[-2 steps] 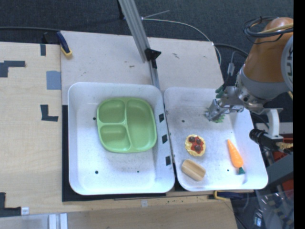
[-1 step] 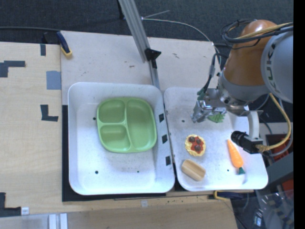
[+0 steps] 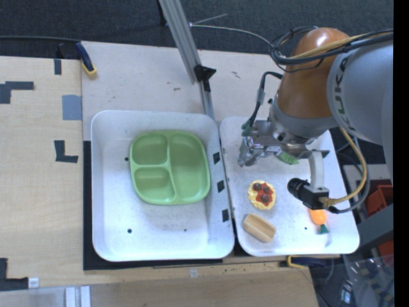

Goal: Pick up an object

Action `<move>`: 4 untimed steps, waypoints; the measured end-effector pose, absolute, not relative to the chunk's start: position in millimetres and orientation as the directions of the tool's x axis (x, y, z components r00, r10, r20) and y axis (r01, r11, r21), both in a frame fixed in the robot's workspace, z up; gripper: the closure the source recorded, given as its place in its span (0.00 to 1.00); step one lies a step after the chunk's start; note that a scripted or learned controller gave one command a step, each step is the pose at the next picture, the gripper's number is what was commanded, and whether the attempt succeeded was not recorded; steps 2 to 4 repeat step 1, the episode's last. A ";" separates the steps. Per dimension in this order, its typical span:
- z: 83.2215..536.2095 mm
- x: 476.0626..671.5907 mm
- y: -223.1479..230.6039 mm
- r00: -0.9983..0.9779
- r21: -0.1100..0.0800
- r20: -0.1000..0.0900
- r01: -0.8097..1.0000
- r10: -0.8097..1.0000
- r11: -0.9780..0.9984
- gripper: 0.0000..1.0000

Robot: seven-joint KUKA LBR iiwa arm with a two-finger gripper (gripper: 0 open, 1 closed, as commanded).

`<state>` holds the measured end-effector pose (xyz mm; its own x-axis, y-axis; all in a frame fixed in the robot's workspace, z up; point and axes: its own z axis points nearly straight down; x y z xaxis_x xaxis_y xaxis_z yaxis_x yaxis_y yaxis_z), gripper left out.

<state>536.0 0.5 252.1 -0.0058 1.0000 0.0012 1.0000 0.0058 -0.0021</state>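
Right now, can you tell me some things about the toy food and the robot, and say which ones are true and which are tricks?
1. The green plate lies in the left bin. True.
2. The little pizza sits on the green plate. False: it lies in the right bin, apart from the plate.
3. The bread roll lies nearer the bench's front edge than the pizza. True.
4. The gripper holds the bread roll. False: the roll lies on the bin floor, away from the gripper.
5. The green plate has three sections. True.
6. The carrot is in the left bin. False: it lies in the right bin.
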 end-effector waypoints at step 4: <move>253.0 533.5 59.1 -0.008 -0.002 0.002 1.000 1.000 0.008 1.00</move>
